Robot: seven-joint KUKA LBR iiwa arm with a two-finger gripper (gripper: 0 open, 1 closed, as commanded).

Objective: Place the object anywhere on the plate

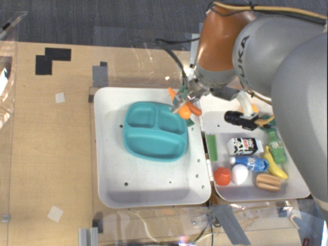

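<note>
Wooden desk (51, 152), left white bin (110, 188): teal divided plastic plate (155, 130) central, margins free; end effector (183, 102) grips orange carrot-like object (188, 110) over plate's right rim.

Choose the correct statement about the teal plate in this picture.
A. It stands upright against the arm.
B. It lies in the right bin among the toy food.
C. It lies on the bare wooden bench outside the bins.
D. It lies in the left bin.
D. The teal plate lies flat inside the left bin, while the toy food such as the tomato is in the right bin.
</note>
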